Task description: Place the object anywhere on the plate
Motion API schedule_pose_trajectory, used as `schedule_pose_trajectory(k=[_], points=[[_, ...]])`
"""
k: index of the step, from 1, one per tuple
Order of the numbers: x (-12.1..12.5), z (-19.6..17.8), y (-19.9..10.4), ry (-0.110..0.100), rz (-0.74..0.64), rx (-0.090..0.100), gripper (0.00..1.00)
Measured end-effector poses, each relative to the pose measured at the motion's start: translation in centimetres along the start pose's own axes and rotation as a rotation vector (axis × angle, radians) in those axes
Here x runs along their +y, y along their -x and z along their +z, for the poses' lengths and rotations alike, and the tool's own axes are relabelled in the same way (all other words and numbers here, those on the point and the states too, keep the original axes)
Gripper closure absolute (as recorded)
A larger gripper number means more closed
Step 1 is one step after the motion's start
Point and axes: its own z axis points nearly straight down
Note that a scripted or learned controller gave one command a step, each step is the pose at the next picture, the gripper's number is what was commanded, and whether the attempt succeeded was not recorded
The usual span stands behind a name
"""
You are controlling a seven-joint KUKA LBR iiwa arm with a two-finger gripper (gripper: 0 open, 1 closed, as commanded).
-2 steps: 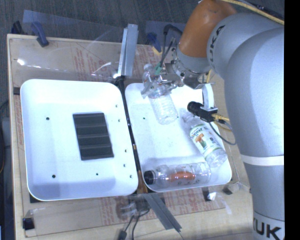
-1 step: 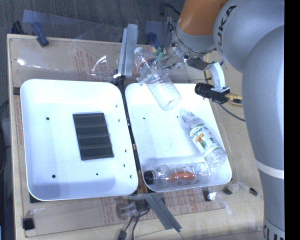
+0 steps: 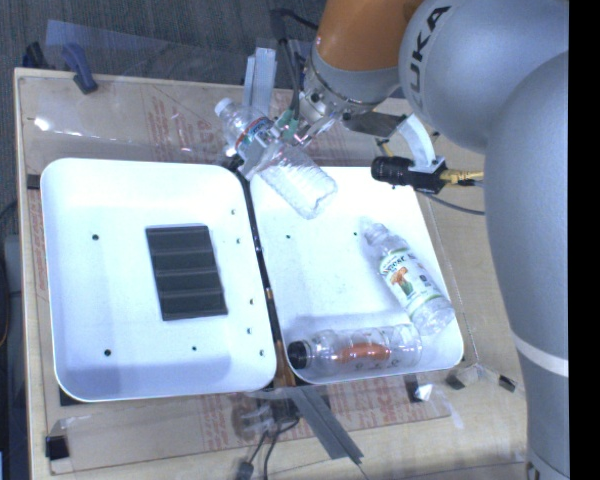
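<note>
at the near edge of the right bin (image 3: 435, 363), about six o'clock in that bin, a clear bottle with a black cap (image 3: 355, 349) lies on its side along the front wall, cap pointing toward nine o'clock and some orange-brown showing inside it. just beyond it, toward three o'clock, a second clear bottle with a printed label (image 3: 407, 279) lies slanted, its cap end pointing toward eleven o'clock, its base near the other bottle's base end in the bin's near right corner.

in the left bin (image 3: 90, 268) a dark ribbed plate (image 3: 186, 271) lies flat near the middle, well apart from all the bottles.

farther back, at about twelve o'clock of the right bin, a third clear bottle (image 3: 295, 181) hangs tilted over the bin's far left corner, close to the divide between the two bins. its neck end points up toward ten o'clock and meets the tool (image 3: 270, 136); its base slants down toward four o'clock over the white bin floor. the tool sits right at the bottle's upper end, touching it, but glare and clear plastic clutter that spot, and i cannot tell whether it is spread or pinching the bottle.

beyond the tool the grey arm with its orange band (image 3: 365, 13) comes in from one o'clock. the counter (image 3: 130, 103) shows past the bins.
</note>
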Motion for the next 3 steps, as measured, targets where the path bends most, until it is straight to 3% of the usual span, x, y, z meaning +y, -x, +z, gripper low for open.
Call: schedule_pose_trajectory(k=[1, 2, 3], points=[[-3.6, -2.7, -5.4, 0.003, -0.011, -0.002, 1.00], [-3.4, -6.1, -7.7, 0.005, -0.372, -0.005, 1.00], [-3.3, -7.2, -7.6, 0.006, -0.374, -0.009, 1.00]])
